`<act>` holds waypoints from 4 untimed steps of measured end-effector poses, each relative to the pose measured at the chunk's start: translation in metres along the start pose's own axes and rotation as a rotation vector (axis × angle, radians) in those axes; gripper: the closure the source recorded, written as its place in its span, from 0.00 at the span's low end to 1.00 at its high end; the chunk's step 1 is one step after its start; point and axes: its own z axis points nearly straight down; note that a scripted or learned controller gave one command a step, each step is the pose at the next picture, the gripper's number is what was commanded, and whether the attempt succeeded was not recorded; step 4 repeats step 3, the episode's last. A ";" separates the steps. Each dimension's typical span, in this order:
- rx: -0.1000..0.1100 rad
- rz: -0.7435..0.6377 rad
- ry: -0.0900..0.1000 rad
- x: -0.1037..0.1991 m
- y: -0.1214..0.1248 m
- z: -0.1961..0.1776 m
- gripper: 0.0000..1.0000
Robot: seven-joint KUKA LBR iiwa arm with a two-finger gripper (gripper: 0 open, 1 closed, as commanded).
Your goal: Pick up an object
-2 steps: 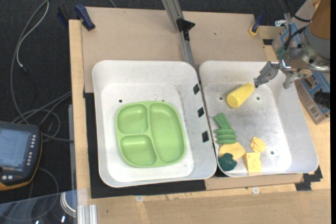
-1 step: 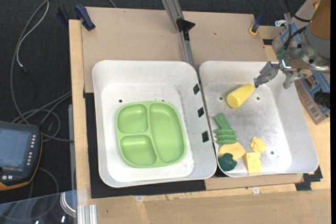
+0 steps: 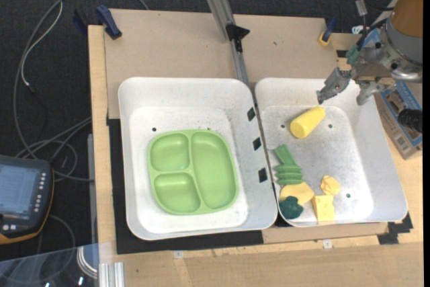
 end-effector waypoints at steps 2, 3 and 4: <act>-0.007 0.002 -0.005 -0.010 0.101 -0.122 1.00; -0.005 0.004 -0.004 -0.006 0.094 -0.231 1.00; -0.005 0.004 -0.004 -0.006 0.094 -0.231 1.00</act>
